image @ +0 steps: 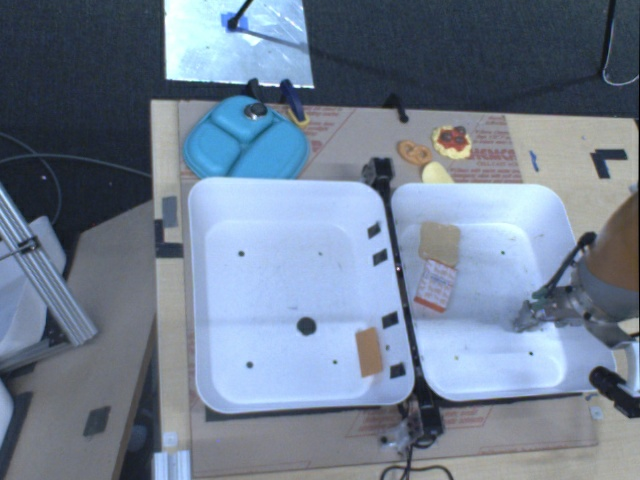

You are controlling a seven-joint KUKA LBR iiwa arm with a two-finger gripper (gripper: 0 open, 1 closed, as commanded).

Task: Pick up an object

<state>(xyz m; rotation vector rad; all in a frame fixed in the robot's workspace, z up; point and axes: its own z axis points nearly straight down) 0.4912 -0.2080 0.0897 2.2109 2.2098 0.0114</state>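
The right bin (480,383) holds a tan square piece (439,242) and, just below it, a red-and-white packet (434,286). In the left bin (250,203) a small dark round thing (306,325) lies near the middle, and a tan-orange rectangular block (369,351) sits by the bottom right corner. My gripper (528,317) hangs low over the right side of the right bin, well right of the packet, with bare bin floor beneath it. Nothing shows between its tips.
A blue divided tray (247,140) lies on the bench behind the left bin. Small toy foods (452,141) sit behind the right bin. A shiny metal sheet (237,26) lies on the floor at the top. The arm (612,268) enters over the right bin's right wall.
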